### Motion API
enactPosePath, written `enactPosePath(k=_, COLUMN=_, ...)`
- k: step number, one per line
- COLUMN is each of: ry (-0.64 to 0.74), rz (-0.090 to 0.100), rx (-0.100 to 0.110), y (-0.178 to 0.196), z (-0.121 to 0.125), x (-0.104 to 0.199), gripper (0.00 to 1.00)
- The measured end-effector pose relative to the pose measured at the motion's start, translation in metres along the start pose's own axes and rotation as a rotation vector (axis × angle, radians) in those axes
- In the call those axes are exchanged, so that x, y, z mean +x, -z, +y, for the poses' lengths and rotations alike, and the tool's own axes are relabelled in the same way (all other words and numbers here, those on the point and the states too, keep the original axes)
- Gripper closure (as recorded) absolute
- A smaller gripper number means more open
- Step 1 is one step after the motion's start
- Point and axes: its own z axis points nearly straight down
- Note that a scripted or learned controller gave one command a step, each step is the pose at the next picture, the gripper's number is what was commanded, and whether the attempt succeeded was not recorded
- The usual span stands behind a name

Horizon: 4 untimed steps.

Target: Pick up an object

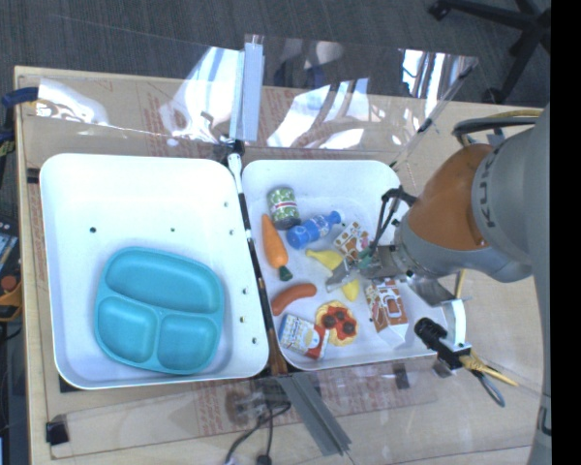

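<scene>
The gripper (353, 267) was down inside the right bin (368, 175), among the toy foods, its fingertips low over the bin floor; whether it was released or clenched could not be told, and nothing showed between its fingers. Just beside it toward the left bin lay a yellow wedge (322, 257), close enough that contact could not be ruled in or out. Right above the gripper sat a small patterned carton (350, 239), and beyond that a blue bottle (315, 229) lying on its side, with a green jar (284, 205) farther out toward the bin's back corner. Below the gripper lay a pizza slice (338, 322), with a sausage (291, 296) and a small milk carton (298, 334) further to that side. To the arm's side of the gripper, under the wrist, a second carton with red print (387, 306) lay flat. An orange carrot (275, 243) lay along the bin's wall nearest the divider, well apart from the gripper. The objects crowded the fingertips on nearly every side. Past the divider, the left bin (126, 177) held a blue compartment tray (161, 308), far from the gripper
</scene>
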Motion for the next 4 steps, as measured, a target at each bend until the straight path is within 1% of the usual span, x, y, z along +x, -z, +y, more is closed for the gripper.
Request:
enactPosePath(k=1, ry=0.004, rz=0.001, rx=0.003, y=0.0090, z=0.0005, x=0.0005, gripper=1.00)
enactPosePath(k=2, ry=0.005, rz=0.001, rx=0.003, y=0.0090, z=0.0005, x=0.0005, gripper=0.00)
enactPosePath(k=3, ry=0.008, rz=0.002, rx=0.005, y=0.0180, z=0.0010, x=0.0012, gripper=1.00)
enactPosePath(k=4, ry=0.009, rz=0.002, rx=0.006, y=0.0180, z=0.0010, x=0.0012, gripper=0.00)
